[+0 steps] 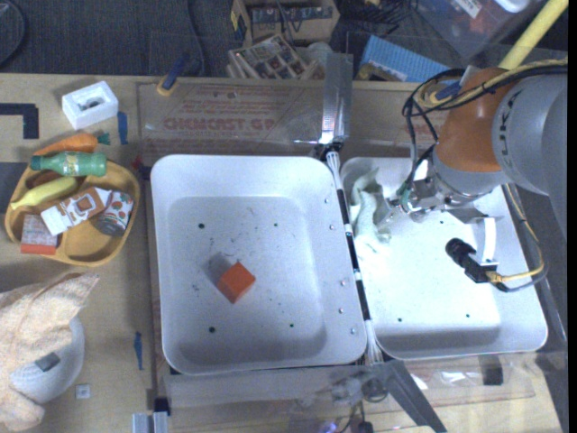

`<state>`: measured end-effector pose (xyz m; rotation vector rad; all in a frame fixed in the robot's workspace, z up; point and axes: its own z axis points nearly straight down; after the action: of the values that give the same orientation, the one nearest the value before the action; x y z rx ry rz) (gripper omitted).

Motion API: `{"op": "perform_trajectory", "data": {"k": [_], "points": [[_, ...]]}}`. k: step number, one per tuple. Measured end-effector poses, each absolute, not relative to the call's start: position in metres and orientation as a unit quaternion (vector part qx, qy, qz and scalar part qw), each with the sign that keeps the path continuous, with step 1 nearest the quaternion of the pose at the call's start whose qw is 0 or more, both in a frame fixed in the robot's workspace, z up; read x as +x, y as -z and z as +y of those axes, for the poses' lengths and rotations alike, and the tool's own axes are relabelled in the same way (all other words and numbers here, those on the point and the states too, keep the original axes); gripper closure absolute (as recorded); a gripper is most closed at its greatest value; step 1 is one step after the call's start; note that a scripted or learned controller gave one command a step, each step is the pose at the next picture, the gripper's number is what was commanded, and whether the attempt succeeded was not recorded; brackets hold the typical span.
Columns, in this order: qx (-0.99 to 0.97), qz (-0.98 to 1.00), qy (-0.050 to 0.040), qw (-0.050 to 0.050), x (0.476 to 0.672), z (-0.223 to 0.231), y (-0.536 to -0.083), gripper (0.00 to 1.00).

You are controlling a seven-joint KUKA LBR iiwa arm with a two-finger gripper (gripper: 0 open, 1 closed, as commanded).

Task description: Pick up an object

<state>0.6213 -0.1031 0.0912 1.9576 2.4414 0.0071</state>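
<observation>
You cannot tell whether the end effector is apart or together: it sits low in the right bin at that bin's 10 o'clock corner, and its tips blur into a pale, crumpled thing against the bin's left wall. You cannot tell whether it touches that pale thing, nor what the thing is. The arm comes in from 2 o'clock and hides the right bin's upper rim; its upper part is cut off at the picture's edge. A black cable loops off the wrist to a small black part over the bin's middle.

Left bin: one orange block, lying just toward 7 o'clock of the bin's centre, well apart from the end effector. A small grey patch beside it at 10 o'clock is too dim to name.

On the surface, at 9 o'clock of the left bin, a yellow bowl holds a green bottle, a banana and small packets. At 7 o'clock lies a cloth, cut off by the picture's edge.
</observation>
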Motion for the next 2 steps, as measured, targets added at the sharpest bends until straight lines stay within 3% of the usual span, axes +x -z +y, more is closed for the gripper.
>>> {"op": "perform_trajectory", "data": {"k": [1, 2], "points": [[0.676, 0.737, -0.0001, 0.001, 0.668, -0.062, -0.185, 0.0], [0.609, 0.793, -0.0014, 0.002, 0.665, -0.094, -0.096, 0.0]]}}
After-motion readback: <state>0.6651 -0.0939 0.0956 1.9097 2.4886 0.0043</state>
